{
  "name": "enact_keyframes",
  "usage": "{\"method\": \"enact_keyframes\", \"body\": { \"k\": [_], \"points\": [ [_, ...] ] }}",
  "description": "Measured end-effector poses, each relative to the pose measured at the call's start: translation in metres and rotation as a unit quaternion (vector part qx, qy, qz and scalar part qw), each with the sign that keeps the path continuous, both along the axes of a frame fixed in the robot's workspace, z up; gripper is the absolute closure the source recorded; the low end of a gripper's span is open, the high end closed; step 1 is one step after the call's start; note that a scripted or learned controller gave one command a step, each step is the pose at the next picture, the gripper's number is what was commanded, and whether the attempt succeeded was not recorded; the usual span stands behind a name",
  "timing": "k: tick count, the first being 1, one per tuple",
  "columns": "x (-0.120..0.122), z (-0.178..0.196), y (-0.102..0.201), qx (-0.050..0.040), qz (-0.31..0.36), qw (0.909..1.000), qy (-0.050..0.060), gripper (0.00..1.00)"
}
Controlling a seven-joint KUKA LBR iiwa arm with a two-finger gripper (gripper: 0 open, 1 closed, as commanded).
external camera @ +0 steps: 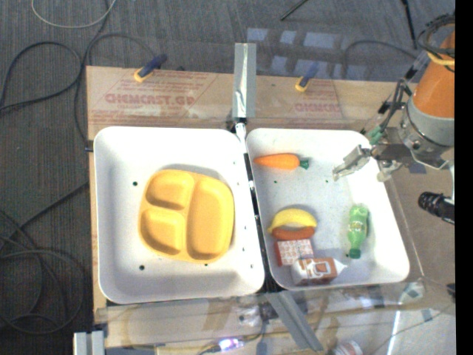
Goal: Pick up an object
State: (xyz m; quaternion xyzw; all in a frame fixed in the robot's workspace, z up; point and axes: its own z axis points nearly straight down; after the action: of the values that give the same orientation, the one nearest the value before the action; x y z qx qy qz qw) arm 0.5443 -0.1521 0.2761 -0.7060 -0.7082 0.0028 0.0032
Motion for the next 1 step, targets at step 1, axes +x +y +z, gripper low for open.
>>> {"method": "enact_keyframes", "body": {
  "k": [1],
  "points": [
    [0.0308,-0.0981,0.0386,0.0012,0.087,0.9962,-0.001,0.00]
  ]
}}
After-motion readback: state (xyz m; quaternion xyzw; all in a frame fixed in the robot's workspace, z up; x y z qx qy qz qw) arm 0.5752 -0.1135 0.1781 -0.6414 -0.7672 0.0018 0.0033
